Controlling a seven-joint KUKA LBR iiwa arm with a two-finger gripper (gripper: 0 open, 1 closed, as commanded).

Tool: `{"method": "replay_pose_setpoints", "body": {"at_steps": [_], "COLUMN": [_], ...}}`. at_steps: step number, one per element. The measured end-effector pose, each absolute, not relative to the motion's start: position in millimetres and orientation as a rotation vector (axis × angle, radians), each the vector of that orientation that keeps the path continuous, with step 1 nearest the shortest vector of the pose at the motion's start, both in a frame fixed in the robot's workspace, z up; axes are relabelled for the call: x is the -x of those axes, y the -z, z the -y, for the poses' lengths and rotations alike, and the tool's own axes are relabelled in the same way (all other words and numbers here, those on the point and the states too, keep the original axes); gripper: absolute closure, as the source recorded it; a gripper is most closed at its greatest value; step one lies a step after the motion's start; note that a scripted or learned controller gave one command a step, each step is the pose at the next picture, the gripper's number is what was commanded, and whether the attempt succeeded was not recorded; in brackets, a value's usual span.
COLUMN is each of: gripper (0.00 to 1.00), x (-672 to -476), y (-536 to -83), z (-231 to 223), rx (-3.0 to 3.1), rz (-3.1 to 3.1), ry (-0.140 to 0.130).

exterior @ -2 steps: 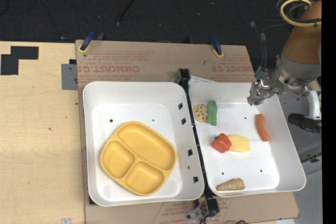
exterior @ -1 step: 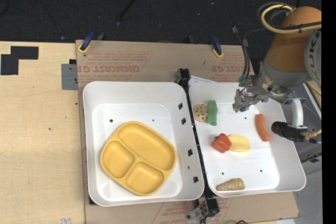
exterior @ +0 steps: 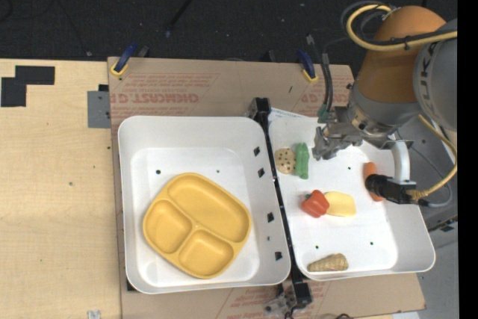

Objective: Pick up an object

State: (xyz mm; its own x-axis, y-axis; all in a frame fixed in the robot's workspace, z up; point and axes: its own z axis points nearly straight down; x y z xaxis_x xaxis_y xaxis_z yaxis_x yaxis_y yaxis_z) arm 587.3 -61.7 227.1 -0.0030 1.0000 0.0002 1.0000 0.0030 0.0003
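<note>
In the right bin [exterior: 418,254] a green block [exterior: 302,160] stands beside a beige, dotted cookie-like piece [exterior: 284,160] near the far left corner. A red pepper-like piece [exterior: 315,203] touches a yellow piece [exterior: 340,204] at the bin's middle. A tan cone-shaped piece [exterior: 329,263] lies at the front wall. A small orange piece [exterior: 370,175] sits toward the right side. My gripper [exterior: 326,147] hangs over the far part of this bin, just right of the green block, with nothing visibly held.
The left bin [exterior: 134,160] holds a yellow divided plate [exterior: 196,223]. A black divider [exterior: 270,190] runs between the two bins. The grey arm with its orange band [exterior: 403,33] comes in over the right bin's far right corner.
</note>
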Motion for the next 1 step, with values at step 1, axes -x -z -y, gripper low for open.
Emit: {"method": "replay_pose_setpoints", "body": {"at_steps": [1], "gripper": [1.0], "x": [-576.7], "y": [-223.6], "z": [20.8], "rx": [-2.22], "rz": [-2.225], "ry": [0.001]}}
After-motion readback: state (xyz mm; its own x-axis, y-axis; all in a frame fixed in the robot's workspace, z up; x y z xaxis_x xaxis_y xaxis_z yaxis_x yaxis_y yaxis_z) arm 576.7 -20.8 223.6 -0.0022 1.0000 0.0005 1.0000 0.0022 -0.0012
